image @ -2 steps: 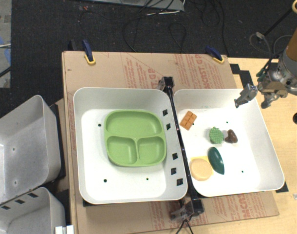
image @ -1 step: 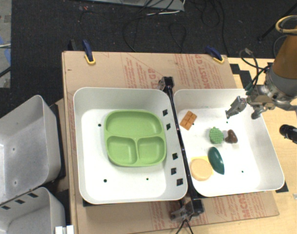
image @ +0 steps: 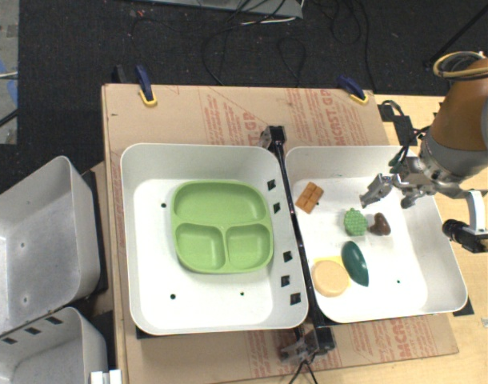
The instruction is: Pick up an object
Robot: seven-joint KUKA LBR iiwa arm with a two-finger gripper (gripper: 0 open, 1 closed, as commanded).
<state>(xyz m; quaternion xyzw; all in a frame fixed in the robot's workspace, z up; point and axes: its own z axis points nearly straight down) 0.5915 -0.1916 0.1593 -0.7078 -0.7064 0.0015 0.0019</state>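
The right bin (image: 436, 286) holds several small objects. An orange-brown block (image: 309, 197) lies near its left wall. A green fuzzy ball (image: 356, 222) sits mid-bin, touching a dark brown lump (image: 380, 225) on its right. Nearer the front lie a dark green oval (image: 355, 262) and a tan disc (image: 330, 278), side by side. My gripper (image: 392, 196) hangs over the bin's upper right, just above and behind the brown lump. Its fingers (image: 375, 191) stand spread, open, with nothing between them.
The left bin (image: 148, 294) holds a light green divided plate (image: 222, 225). A black divider (image: 286, 214) runs between the two bins. Grey tubs (image: 36, 238) stand off the bench at the left. Cables lie on the dark floor behind.
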